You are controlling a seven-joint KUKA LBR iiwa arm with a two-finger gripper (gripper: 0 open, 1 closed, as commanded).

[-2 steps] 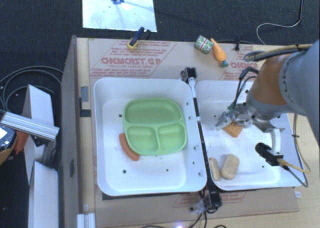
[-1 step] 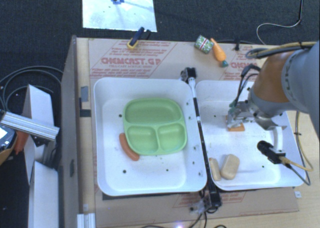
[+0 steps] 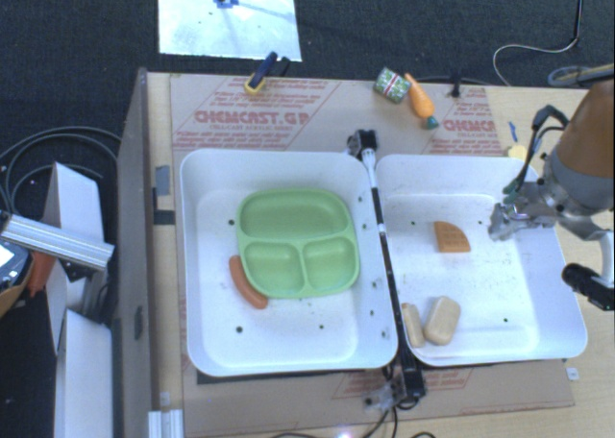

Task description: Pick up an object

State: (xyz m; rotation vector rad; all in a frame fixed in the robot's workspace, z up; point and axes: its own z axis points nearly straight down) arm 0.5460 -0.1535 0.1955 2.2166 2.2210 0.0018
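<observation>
Three items are lying in the right bin (image 3: 553, 330): an orange wedge (image 3: 451, 236) near its middle and two tan pieces (image 3: 431, 321) toward six o'clock. At the wedge's three o'clock, apart from it, the gripper (image 3: 506, 220) is hovering; I cannot tell its state. A green tray (image 3: 296, 241) and sausage (image 3: 248, 282) are sitting in the left bin (image 3: 207, 234).

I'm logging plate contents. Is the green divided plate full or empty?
Empty: the green divided plate shows three bare compartments; the orange sausage lies outside it.
</observation>
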